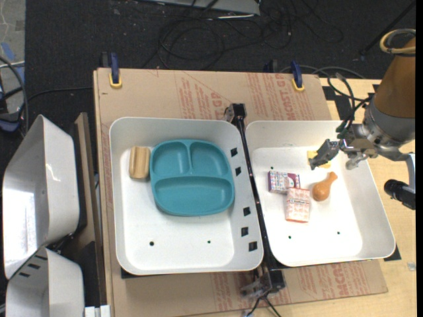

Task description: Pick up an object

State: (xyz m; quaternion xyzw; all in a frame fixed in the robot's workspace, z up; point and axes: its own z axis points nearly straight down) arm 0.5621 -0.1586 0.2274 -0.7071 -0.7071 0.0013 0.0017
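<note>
Approach step: gripper (325, 154) hangs over right bin (370, 240), finger state can't tell, nothing seen held. Orange drumstick toy (323, 188) lies just below. Next: descend, centre over it, then pinch.

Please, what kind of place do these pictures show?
Probably a robot test lab: two white bins on a clamped board, a grey arm with a gripper over small packets, and loose cables on the dark floor.
</note>
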